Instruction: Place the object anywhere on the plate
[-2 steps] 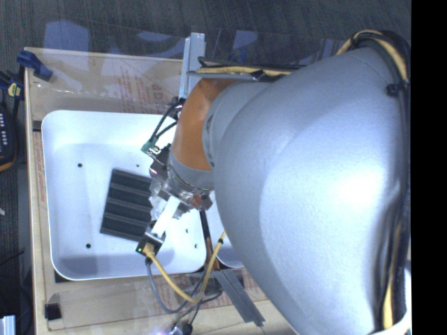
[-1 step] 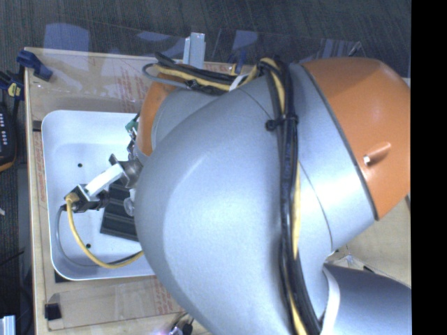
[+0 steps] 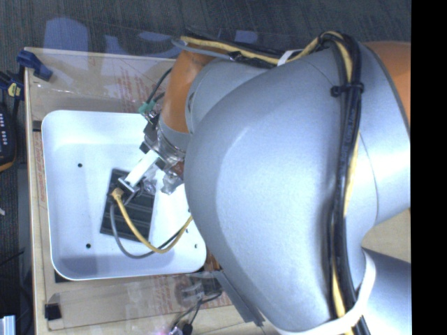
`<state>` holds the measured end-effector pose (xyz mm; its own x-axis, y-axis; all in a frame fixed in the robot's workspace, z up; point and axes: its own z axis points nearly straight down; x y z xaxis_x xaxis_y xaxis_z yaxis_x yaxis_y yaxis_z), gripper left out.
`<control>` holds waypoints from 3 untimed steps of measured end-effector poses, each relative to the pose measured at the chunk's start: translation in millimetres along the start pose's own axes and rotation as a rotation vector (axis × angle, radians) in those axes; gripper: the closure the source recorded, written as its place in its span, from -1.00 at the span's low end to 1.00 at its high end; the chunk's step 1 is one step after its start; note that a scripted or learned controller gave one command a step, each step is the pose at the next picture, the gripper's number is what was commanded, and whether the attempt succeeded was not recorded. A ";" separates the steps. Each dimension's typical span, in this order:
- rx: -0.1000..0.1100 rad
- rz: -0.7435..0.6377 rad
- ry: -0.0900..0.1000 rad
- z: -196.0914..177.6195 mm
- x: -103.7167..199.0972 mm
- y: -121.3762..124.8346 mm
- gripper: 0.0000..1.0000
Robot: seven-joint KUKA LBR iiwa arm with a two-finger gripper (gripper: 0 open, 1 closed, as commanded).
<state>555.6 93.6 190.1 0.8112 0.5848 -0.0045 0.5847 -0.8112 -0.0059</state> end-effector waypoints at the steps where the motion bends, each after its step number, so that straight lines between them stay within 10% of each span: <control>1: -0.003 -0.086 0.005 97.3 67.2 21.8 1.00; 2: -0.001 -0.085 0.003 98.6 66.4 21.3 -1.00; 3: 0.005 -0.093 0.000 90.0 67.0 18.0 1.00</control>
<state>619.9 118.4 99.8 0.7533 0.6577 -0.0040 0.6576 -0.7533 -0.0111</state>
